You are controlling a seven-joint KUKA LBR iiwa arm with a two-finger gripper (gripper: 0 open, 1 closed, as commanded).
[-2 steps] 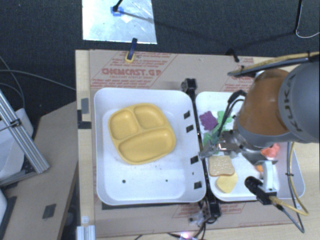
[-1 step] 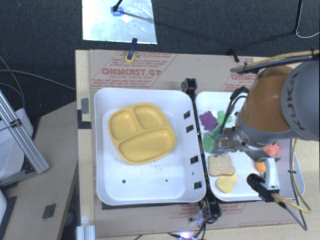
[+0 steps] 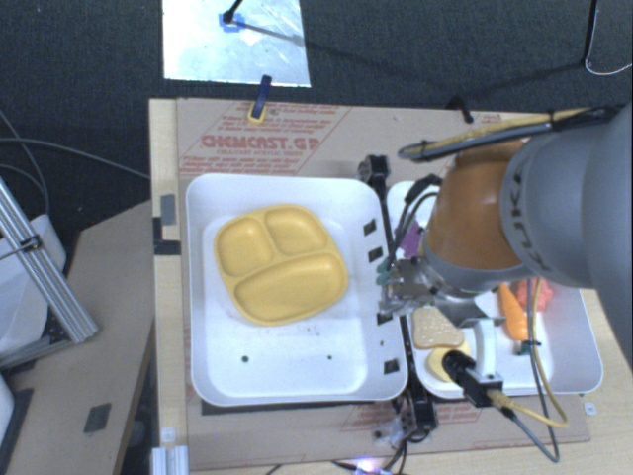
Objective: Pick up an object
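A yellow divided plate (image 3: 281,263) lies in the left bin (image 3: 297,374). The grey arm with its orange band covers most of the right bin (image 3: 579,359). My gripper (image 3: 407,291) points down at the left side of that bin, close to the wall between the bins. Just below it lies a tan toast-shaped piece (image 3: 436,329), with a pale yellow item (image 3: 438,365) in front of it. An orange carrot-like piece (image 3: 514,312) sits to the right, beside a bit of pink-red object (image 3: 540,291). Whatever lies directly under the wrist is hidden.
Both bins stand on a cardboard sheet (image 3: 267,137) on the bench. A cable (image 3: 524,414) trails from the arm over the right bin's front edge. A shiny square plate (image 3: 235,28) lies on the dark floor at the back. A metal frame (image 3: 40,265) stands at left.
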